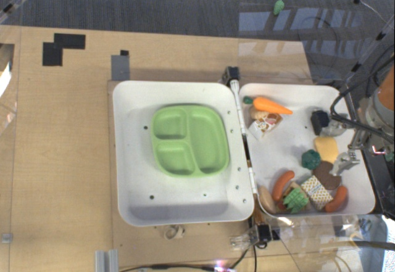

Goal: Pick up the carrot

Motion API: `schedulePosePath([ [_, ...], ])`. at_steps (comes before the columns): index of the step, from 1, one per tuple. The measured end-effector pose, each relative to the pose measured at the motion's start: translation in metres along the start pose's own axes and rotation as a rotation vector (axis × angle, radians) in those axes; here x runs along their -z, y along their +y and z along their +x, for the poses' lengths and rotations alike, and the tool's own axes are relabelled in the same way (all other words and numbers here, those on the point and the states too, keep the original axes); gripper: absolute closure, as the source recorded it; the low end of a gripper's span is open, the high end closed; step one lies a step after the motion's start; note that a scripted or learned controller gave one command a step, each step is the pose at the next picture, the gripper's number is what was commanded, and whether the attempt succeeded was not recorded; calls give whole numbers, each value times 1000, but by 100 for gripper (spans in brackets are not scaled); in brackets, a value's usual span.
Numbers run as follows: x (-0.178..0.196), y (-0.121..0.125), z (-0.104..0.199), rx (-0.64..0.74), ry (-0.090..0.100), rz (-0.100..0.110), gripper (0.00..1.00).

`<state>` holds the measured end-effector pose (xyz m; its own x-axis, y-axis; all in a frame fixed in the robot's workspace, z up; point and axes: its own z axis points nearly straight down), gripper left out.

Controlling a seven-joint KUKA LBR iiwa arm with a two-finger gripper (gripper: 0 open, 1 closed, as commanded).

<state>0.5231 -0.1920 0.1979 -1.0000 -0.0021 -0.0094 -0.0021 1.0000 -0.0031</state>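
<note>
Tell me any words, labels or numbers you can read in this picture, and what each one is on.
None can be read.
The small printed packet beside the carrot carries red and brown print, too blurred to read.
The patterned block in the right bin shows a diamond pattern, no letters.

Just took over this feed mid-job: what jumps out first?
The green divided plate sits alone in the left bin. The right bin is cluttered with toy food, and the orange carrot lies near its far left corner, apart from the gripper at the right edge.
</note>
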Motion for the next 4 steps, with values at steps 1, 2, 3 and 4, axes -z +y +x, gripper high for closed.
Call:
schedulePosePath([
  [1,-58,-13,7,265,2,-3,0],
  [2,-86,-13,27,705,-1,-2,0],
  [3,-103,-13,-35,985,-9,7,0],
  [4,-103,-15,-63,925,-11,8,0],
])
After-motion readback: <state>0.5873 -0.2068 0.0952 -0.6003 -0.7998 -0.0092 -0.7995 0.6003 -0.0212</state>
